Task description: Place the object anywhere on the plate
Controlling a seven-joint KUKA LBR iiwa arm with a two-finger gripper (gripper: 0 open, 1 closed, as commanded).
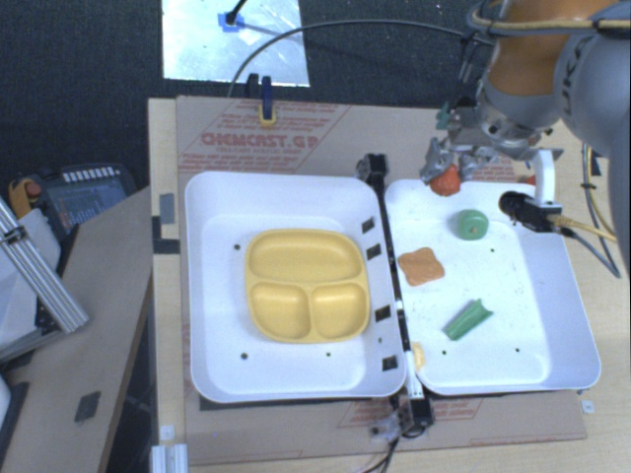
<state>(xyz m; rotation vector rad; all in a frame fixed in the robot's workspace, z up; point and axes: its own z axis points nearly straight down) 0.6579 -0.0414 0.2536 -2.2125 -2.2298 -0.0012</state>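
You are carrying a red object (446, 180) pinched in the end effector (449, 170), above the right bin's (552, 294) far edge. Be keeping it high over the divider, then lowering gently onto the yellow plate (304, 284) in the left bin (212, 294).

Smooth yellow plastic plate (304, 284)

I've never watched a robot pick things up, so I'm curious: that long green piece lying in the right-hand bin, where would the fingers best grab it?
Probably across the middle of the long green piece, coming straight down from above. It lies flat and slanted on the right bin floor, long and narrow, so fingers closing on its two long sides would span the slim width. Bare floor surrounds it.
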